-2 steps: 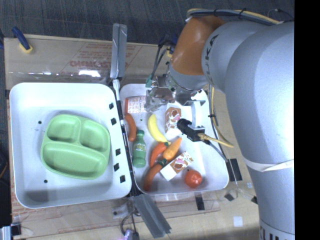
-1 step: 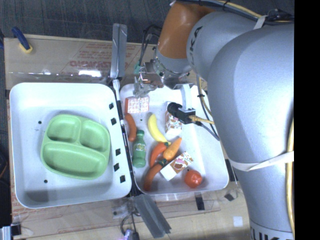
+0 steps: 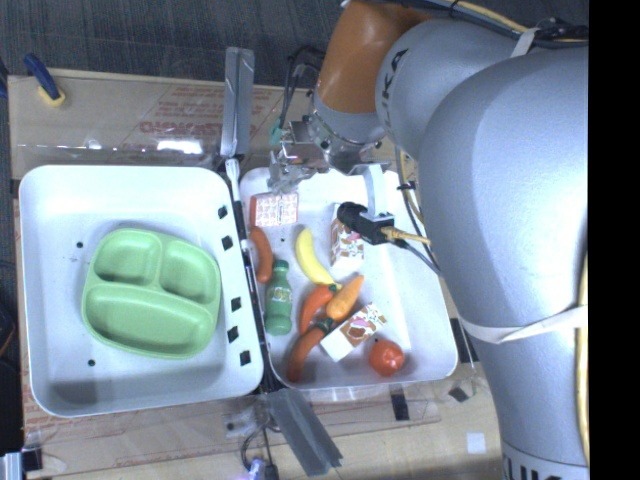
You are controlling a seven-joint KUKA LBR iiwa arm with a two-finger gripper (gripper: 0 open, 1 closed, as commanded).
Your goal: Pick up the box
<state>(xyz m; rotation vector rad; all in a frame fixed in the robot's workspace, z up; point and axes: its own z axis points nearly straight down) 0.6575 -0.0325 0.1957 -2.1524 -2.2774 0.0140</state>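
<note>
"KUKA" lettering on the arm (image 3: 480, 168) above a red-patterned box (image 3: 275, 210)

One fixed camera above the bench

We look down at a slant on both white bins, the left bin (image 3: 40, 268) and right bin (image 3: 435, 298) side by side, with the arm (image 3: 500, 168) looming close from our right.

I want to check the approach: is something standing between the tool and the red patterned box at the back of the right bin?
Nothing visible does. The tool hangs just above the box, with no item between them; the sausage and banana lie nearer the camera.
</note>
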